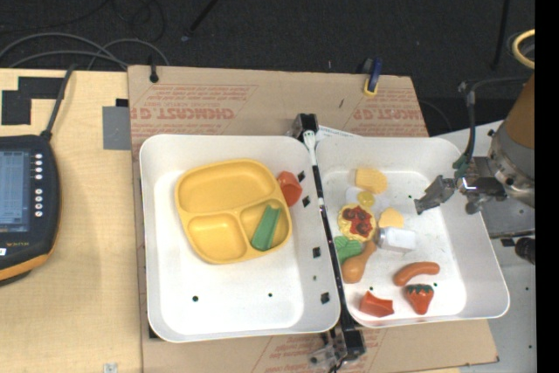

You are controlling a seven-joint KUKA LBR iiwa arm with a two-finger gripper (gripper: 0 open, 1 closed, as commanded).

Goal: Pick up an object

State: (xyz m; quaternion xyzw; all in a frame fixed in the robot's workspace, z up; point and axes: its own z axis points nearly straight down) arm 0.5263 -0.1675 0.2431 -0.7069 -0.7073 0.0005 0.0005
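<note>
My gripper (454,197) hangs over the right edge of the right bin (476,297), open, with nothing between its fingers. It is above and to the right of the toy foods in that bin: a yellow cheese wedge (370,180), a pizza slice (356,221), a white piece (399,238), a drumstick (357,262), a sausage (416,272), a strawberry (420,297) and a red pepper piece (376,304). The nearest items, the white piece and a small yellow block (392,218), lie about a hand's width to its left.
The left bin (175,310) holds a yellow divided plate (229,207) with a green vegetable (265,227) in its right compartment and a red tomato (289,187) beside it. A black divider (321,223) separates the bins. A pendant (22,205) lies far left.
</note>
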